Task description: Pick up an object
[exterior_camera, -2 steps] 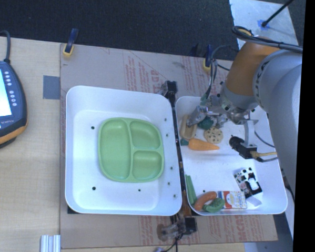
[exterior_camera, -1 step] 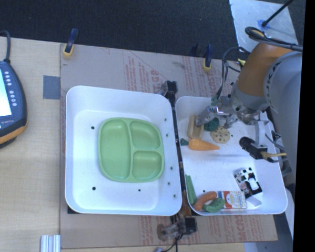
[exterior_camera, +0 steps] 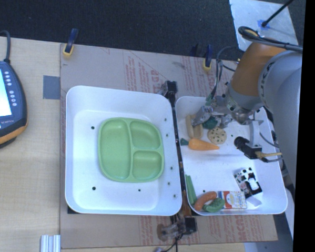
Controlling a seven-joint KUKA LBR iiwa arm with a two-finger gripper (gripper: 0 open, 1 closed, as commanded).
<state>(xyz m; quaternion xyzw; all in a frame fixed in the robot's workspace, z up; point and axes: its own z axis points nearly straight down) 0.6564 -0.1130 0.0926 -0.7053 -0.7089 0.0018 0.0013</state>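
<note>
Worktop (exterior_camera: 28,184): pale wood, carrying two white bins side by side on a cardboard sheet.
Left edge: an orange-and-black control pendant (exterior_camera: 3,107), screen up.
Left bin (exterior_camera: 72,144): one green divided plate (exterior_camera: 131,149), lying flat near the middle.
Right bin (exterior_camera: 280,195): holds the objects to be picked.
Far-left corner of the right bin: a tan toy food piece (exterior_camera: 193,127), with an orange carrot (exterior_camera: 203,145) lying crosswise just in front of it and a round speckled biscuit (exterior_camera: 217,135) beside them.
Pincer (exterior_camera: 213,118): low over that corner, just above the biscuit; whether it is open or closed cannot be told.
Near-left corner of the right bin: a reddish sausage (exterior_camera: 204,198) touching a green toy vegetable (exterior_camera: 214,206), with a small printed carton (exterior_camera: 233,200) next to them.
Right side of the right bin: a black-and-white toy (exterior_camera: 247,181).
</note>
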